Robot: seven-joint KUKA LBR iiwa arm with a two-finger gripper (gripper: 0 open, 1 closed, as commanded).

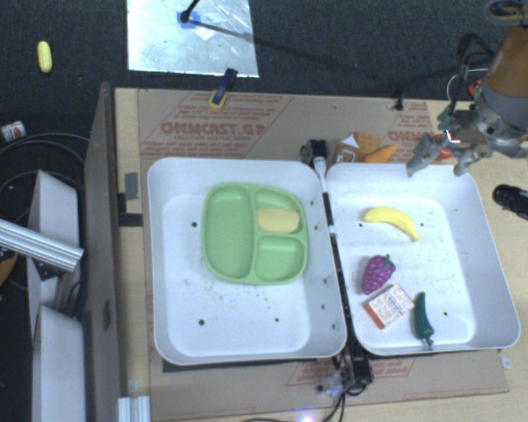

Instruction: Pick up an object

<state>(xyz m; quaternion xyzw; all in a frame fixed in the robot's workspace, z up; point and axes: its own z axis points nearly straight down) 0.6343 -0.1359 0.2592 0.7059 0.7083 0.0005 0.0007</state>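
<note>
1. Your two-finger gripper [441, 156] hung with its fingers spread, pinching nothing, over the right white bin's [475, 209] far edge.
2. The curved yellow plastic banana [392, 221] lay near it in that bin.
3. It looked light, stiff and slick; you would have gripped across its middle.

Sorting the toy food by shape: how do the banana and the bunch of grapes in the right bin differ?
The banana is yellow, long and curved; the bunch of grapes is purple, lumpy and compact. The banana lies crosswise nearer the far wall of the right bin; the grapes sit below it, beside a small red-and-white packet. Both lie loose, apart from the gripper.
</note>
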